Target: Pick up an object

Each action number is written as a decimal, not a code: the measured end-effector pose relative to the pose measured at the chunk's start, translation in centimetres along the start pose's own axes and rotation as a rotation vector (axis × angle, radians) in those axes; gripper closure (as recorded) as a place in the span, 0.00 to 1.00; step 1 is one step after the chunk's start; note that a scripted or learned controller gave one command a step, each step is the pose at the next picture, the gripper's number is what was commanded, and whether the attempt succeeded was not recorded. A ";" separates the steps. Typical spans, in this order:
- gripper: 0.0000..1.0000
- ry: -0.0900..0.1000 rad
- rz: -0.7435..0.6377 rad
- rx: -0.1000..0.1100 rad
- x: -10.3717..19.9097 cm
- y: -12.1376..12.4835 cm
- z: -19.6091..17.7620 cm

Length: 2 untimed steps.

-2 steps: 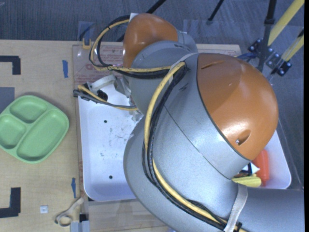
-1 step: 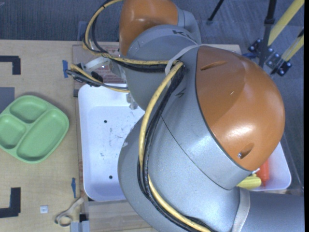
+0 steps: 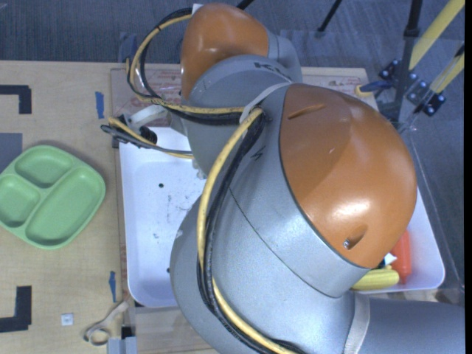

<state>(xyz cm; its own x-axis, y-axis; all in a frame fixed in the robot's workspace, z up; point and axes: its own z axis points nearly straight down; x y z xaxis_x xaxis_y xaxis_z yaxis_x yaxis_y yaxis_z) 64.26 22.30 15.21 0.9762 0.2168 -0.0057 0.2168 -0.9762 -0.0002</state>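
The arm (image 3: 295,220) hangs low over both bins and covers most of them. I cannot tell the state of the gripper. Candidates to pick: a yellow object (image 3: 375,278) and an orange object (image 3: 403,255), at the bottom right corner of the right bin (image 3: 431,260). Risk, imo: they lie close together by the bin wall, so a grasp there could slip or hit the rim. The left bin (image 3: 151,220) shows bare floor.

Wooden bench (image 3: 59,286) with green tray (image 3: 50,195), white bins (image 3: 144,220).

Arm (image 3: 295,227): bulky rounded grey metallic housings with two glossy orange domed joint caps, and a bundle of yellow and black cables (image 3: 210,198) looped along the outside of its segments.
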 end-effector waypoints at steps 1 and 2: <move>1.00 0.007 0.014 0.002 1.2 0.8 6.5; 1.00 0.001 -0.082 -0.002 0.2 -0.3 -3.7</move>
